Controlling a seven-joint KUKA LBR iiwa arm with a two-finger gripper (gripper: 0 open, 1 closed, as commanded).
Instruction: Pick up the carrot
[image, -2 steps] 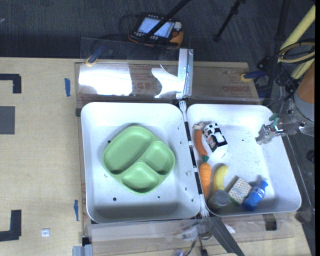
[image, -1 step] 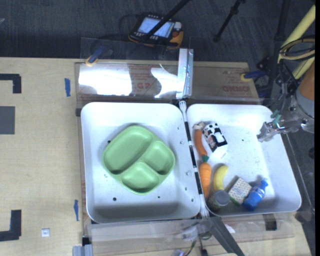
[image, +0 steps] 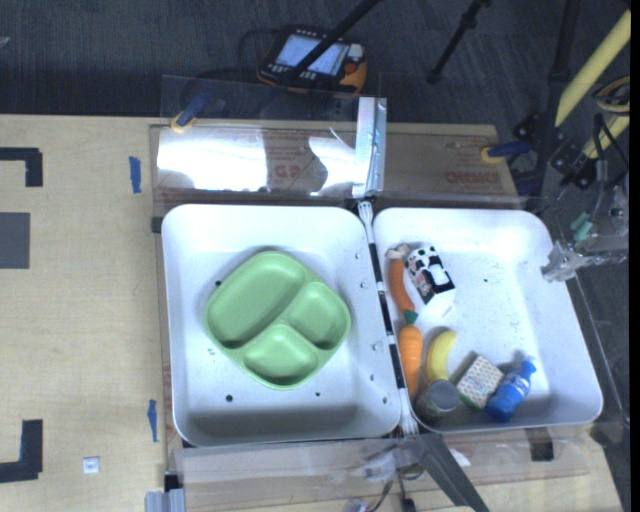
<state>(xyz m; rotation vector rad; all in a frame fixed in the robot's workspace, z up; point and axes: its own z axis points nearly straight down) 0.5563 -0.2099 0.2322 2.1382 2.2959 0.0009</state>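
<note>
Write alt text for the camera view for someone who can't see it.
Two white bins sit side by side: the right bin holds a carrot beside a banana, a blue bottle and other small items; the left bin holds a green divided plate.

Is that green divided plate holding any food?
Empty. The green plate shows only bare compartments; the carrot lies in the right bin.
</note>
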